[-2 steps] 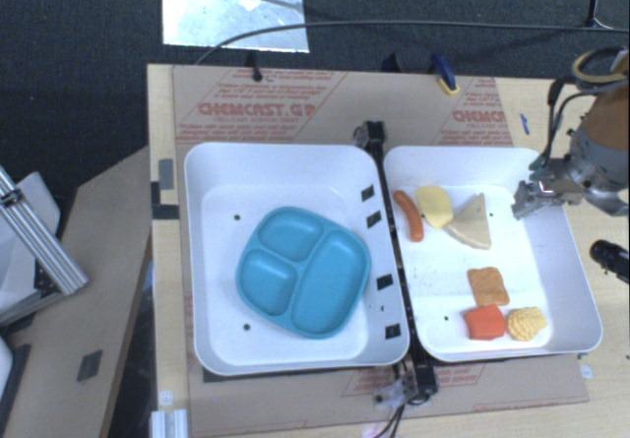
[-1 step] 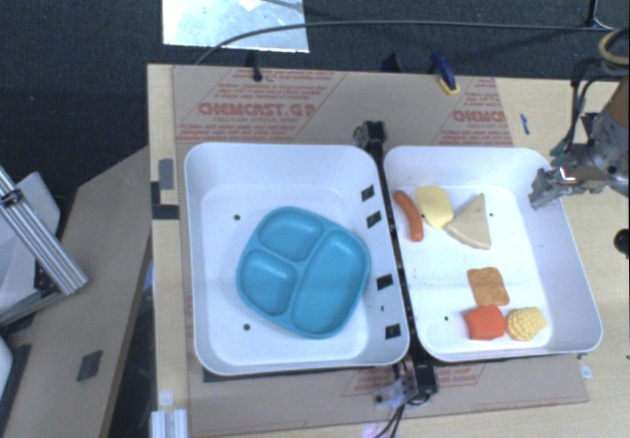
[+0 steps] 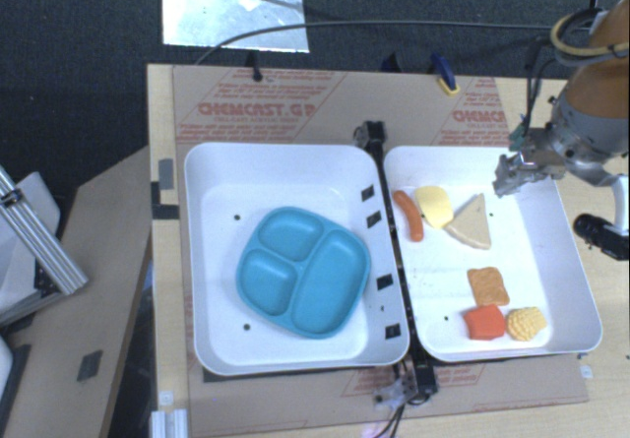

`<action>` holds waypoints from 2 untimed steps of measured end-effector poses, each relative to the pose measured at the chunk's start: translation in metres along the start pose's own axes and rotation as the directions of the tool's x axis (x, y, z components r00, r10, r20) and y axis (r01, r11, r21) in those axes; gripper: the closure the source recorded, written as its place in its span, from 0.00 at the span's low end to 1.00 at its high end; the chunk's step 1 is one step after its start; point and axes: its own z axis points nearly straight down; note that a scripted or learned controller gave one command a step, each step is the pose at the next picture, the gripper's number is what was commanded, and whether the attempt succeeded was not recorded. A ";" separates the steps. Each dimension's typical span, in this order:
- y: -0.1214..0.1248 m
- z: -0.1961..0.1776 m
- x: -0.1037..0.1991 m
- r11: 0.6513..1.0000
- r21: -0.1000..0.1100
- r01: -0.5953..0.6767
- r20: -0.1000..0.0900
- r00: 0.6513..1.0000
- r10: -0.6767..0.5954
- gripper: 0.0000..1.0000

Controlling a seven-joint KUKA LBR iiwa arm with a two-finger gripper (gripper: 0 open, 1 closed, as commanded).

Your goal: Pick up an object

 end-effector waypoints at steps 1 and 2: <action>0.018 0.008 0.058 1.000 0.000 0.000 0.000 1.000 0.000 1.00; 0.027 0.002 0.114 1.000 0.001 0.000 -0.001 1.000 0.000 1.00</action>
